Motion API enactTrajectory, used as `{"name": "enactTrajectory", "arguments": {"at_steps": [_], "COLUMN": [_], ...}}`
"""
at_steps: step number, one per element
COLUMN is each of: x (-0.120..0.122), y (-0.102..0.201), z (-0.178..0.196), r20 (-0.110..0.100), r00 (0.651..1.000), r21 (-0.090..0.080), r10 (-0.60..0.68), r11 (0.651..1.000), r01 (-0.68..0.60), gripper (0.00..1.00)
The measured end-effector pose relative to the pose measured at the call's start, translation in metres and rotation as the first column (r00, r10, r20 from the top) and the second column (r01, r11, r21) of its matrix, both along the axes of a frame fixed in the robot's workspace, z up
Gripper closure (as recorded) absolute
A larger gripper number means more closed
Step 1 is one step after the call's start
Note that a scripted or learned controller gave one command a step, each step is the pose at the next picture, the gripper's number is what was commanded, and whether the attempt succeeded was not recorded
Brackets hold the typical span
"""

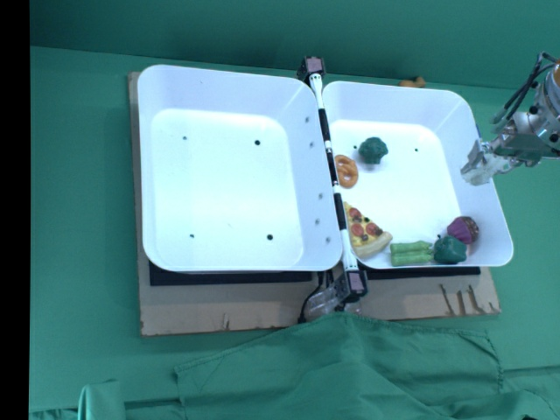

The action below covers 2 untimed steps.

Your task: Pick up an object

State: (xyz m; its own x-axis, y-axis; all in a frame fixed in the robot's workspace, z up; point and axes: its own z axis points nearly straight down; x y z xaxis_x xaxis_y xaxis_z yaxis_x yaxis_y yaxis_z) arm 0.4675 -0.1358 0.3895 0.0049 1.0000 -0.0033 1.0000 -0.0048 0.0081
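Note:
The right bin [418, 192] holds several toy foods. A dark green broccoli [374, 150] lies near its far left. An orange pretzel [346, 171] sits against the left wall, and a pizza slice [366, 231] lies in front of it. Along the near wall are a light green stalk bundle [409, 253], a dark green pepper [450, 250] and a purple vegetable [463, 229]. My gripper [481, 164] hangs over the bin's right rim, above and apart from all of them, with nothing visibly in it.
The left bin [227, 173] stands beside the right one, with a black-and-white divider bar [330, 169] between them. Both rest on a cardboard sheet [219, 309]. A small orange object [413, 82] lies behind the right bin. Crumpled green cloth [350, 366] lies in front.

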Motion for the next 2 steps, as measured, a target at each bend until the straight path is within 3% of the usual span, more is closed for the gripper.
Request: {"name": "enactTrajectory", "arguments": {"at_steps": [1, 2], "x": [0.067, 0.068], "y": [0.060, 0.058], "z": [0.054, -0.007], "r20": [0.005, -0.010], "r00": [1.000, 1.000], "r21": [0.002, 0.003], "r10": [0.009, -0.005], "r11": [1.000, 1.000], "r01": [-0.009, 0.005], "gripper": [1.00, 1.00]}}
